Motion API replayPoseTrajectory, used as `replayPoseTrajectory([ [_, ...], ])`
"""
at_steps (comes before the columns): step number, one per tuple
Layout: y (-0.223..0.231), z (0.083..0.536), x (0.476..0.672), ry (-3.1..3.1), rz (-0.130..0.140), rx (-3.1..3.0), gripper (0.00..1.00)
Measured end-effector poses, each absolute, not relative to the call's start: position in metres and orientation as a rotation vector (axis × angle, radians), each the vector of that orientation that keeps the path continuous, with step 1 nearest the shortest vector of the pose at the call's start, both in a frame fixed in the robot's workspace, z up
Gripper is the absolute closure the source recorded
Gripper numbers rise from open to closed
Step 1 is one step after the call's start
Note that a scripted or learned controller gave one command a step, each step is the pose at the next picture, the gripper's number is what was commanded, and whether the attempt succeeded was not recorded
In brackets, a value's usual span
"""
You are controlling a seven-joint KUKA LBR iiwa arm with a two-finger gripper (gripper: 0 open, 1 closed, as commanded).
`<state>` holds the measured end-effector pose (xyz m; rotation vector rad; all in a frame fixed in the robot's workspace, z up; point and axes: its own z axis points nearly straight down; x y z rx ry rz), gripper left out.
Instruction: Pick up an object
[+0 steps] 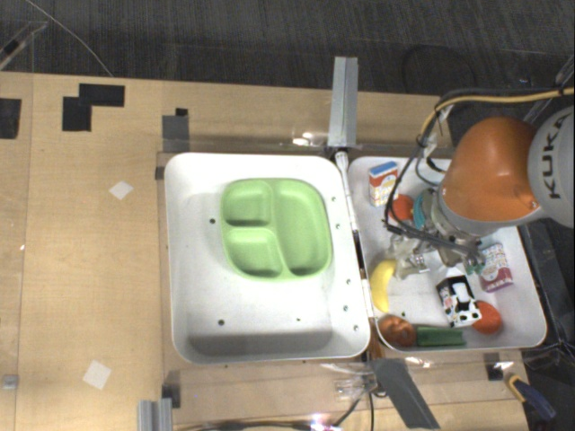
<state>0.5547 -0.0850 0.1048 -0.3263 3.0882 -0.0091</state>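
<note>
The gripper (429, 260) hangs low over the middle of the right bin (536, 317), under the arm's orange band (490, 171); whether it is wide or narrow cannot be told. A banana (383, 285) lies just beside it toward the bin's left wall. A small carton (383, 182) sits at the far left corner, and a green stick (439, 336) and a tomato (486, 318) lie along the near edge. The left bin (193, 241) holds a green tray (274, 227). Judging by this, the arm is descending to grasp; next it must close on one item and lift.

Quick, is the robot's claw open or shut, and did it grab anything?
Two-finger gripper: cannot be told; it hangs low in the right white bin beside the yellow banana.
</note>
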Motion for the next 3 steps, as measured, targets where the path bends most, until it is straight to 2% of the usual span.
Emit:
replayPoseTrajectory([
  [1, -0.083, 0.243, 0.648, 3.099, -0.007, -0.331, 1.00],
  [3, -0.080, 0.264, 0.651, 3.087, -0.001, -0.328, 1.00],
])
